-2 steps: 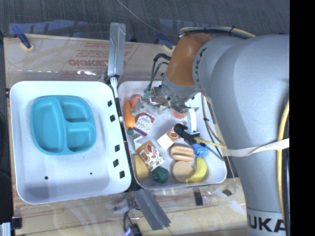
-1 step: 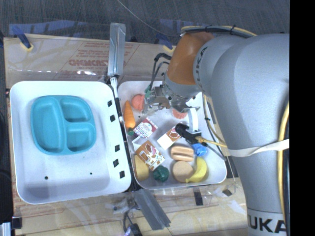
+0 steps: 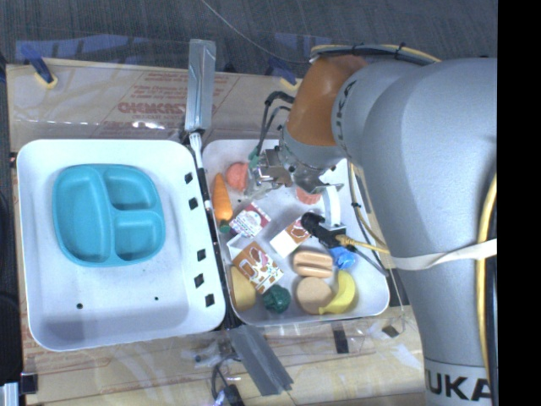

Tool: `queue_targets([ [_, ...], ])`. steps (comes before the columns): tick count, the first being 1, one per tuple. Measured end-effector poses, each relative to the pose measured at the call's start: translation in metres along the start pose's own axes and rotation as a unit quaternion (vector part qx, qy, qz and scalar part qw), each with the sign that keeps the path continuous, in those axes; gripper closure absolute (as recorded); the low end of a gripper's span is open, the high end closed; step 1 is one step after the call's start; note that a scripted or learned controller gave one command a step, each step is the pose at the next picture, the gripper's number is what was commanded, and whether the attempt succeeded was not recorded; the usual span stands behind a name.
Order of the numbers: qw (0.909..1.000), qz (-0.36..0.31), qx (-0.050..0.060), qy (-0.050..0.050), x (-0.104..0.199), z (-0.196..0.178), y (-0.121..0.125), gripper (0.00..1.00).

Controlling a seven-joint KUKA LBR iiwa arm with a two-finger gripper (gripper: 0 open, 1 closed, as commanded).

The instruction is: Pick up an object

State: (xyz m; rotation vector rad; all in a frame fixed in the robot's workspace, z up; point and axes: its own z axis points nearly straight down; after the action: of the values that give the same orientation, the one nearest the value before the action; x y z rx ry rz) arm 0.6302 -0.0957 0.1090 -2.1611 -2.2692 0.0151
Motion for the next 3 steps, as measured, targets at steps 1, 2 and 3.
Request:
queue_targets([
  [1, 0.9999, -0.014, -0.006, 0.001, 0.024, -0.099, -0.024, 0.0],
  [2, 0.9898, 0.143, -0.003, 0.002, -0.031, -0.006, -0.085, 0.0],
  [3, 0.9958, 0.091, -0.006, 0.0, -0.082, -0.115, -0.119, 0.0],
])
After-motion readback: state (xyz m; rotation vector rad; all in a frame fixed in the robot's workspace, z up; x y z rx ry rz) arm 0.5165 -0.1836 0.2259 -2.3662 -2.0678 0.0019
